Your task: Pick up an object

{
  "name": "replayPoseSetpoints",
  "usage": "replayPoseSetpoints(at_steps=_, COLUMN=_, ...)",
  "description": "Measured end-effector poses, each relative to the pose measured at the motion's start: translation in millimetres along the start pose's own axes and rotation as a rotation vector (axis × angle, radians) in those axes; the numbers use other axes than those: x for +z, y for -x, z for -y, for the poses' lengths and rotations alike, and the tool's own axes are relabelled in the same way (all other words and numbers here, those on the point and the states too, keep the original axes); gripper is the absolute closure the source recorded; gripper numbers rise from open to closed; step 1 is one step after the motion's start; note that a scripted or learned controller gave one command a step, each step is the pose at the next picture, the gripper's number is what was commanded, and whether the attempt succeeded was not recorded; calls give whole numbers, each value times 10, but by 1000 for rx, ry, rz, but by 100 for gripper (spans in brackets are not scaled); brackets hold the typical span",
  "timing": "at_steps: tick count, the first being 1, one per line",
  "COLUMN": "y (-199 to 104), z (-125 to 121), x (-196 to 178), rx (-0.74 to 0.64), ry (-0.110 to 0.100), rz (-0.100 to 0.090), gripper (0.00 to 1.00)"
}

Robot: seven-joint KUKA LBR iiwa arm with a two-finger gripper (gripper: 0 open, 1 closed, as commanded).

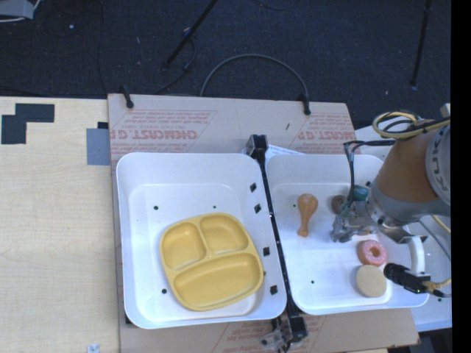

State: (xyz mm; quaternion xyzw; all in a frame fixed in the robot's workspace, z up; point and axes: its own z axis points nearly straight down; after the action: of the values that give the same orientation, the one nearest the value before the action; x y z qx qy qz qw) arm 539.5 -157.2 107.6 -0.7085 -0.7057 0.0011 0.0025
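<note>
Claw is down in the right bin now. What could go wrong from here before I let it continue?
1. The claw sits low on the right bin floor beside the wooden piece, apparently not over it, so it may close on nothing.
2. The pink donut and beige round item lie close under the arm; a sweep could knock them.

My tool (344, 226) looks like dull grey metal. The bins (140, 197) are smooth glossy white plastic, the divided tray (212, 262) matt yellow plastic, the pestle-shaped piece (305, 213) plain wood, the surface (51, 256) pale wood grain.
</note>
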Motion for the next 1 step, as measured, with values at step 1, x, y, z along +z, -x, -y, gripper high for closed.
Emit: replayPoseSetpoints(at_steps=1, y=101, z=43, x=-541, rx=0, ry=6, rz=3, gripper=100)
